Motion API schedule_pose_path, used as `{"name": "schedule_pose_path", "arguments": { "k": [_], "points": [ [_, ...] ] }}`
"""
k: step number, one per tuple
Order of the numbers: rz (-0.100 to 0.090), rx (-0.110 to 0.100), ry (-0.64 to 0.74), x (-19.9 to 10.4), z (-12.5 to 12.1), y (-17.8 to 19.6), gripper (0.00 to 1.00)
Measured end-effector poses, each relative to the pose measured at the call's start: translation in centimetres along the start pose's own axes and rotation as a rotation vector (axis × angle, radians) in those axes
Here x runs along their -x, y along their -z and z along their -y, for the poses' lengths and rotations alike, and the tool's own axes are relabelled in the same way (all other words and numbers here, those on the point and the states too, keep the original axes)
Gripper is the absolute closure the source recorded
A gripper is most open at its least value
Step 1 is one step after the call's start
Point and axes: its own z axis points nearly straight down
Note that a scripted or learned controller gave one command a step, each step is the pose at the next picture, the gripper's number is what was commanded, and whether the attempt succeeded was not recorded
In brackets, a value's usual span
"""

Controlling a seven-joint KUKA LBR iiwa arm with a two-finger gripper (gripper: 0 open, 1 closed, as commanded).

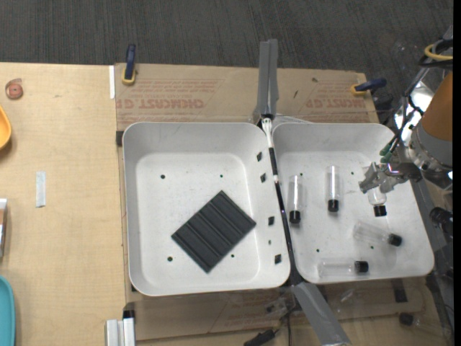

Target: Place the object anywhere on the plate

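A dark grey ribbed plate (214, 231) lies at an angle on the floor of the left bin (144, 193). Several clear tubes with black caps are scattered in the right bin (317, 139): one (294, 197) near the divider, one (332, 184) beside it, one (376, 234) lower right, one (338, 268) by the front wall. My gripper (378, 184) hangs over the right side of the right bin. A black cap (379, 210) sits just below it; whether that tube is in the gripper is unclear.
A metal divider bar (268, 85) runs between the bins. Blue-and-yellow clamps (130, 65) (367, 86) pin the cardboard at the back. The wooden bench (57, 193) extends left, with an orange item (3, 132) and a teal item (6, 316) at its edge.
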Motion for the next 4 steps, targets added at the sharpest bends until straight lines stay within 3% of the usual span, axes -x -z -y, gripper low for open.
{"name": "schedule_pose_path", "arguments": {
  "k": [1,2,3,4],
  "points": [
    [0.0,-0.003,0.049,-8.5,2.8,-1.5,1.0],
    [0.0,-0.001,0.378,-14.1,-0.6,-1.5,1.0],
    [0.001,0.0,0.688,-22.2,-6.5,-1.5,1.0],
    [0.001,0.004,1.532,-22.7,-7.3,1.5,1.0]
  ]
}}
